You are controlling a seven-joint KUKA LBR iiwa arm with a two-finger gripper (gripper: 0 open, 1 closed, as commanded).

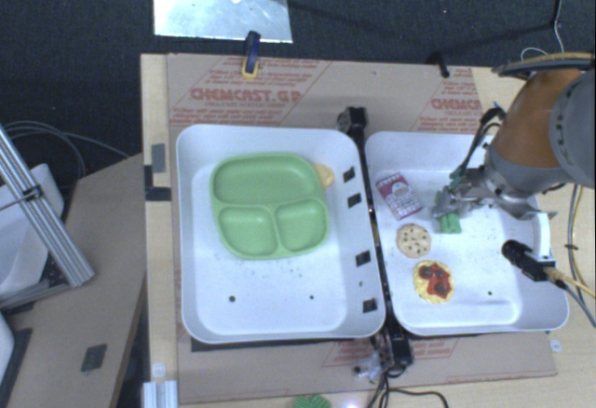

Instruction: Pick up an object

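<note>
Hand [450,208] is down in the right bin [535,308], right over a green block [451,224] w/ cookie [413,239] just left-below; can't tell its state, so prob. mid-grab — next move needs a firm close, then straight lift.

Robotics lab: white bins [279,322] on cardboard-covered bench [279,89], aluminium framing [42,229], loose cables [56,141].

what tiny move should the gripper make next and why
Probably a short descent onto the green block. The gripper sits right over it in the right bin, with the cookie beside it, and nothing shows the block is grasped.
</note>
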